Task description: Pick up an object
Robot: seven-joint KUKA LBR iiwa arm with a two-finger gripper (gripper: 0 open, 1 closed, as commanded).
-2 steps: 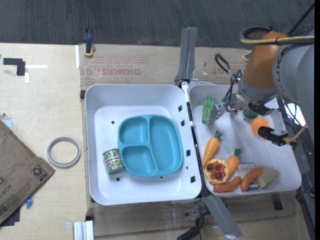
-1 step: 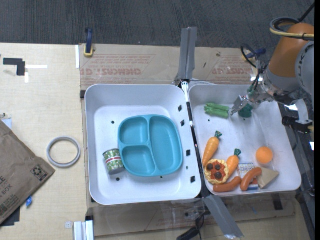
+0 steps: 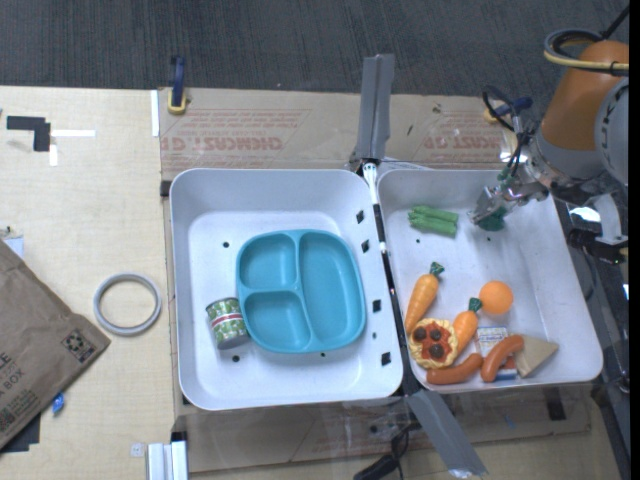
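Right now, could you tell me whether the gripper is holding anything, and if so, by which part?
It cannot be told. The gripper sits over the right bin's far corner, with something dark green at its tip, too blurred to judge.

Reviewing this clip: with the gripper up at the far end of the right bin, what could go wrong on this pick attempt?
1. The gripper sits near the right bin's far wall, so it may scrape the wall as it descends.
2. The nearest item, the green beans, lies flat and off to one side, so the fingers could miss or slide it.
3. The carrots, pizza slice and sausages are crowded together, so a grasp there may catch two.
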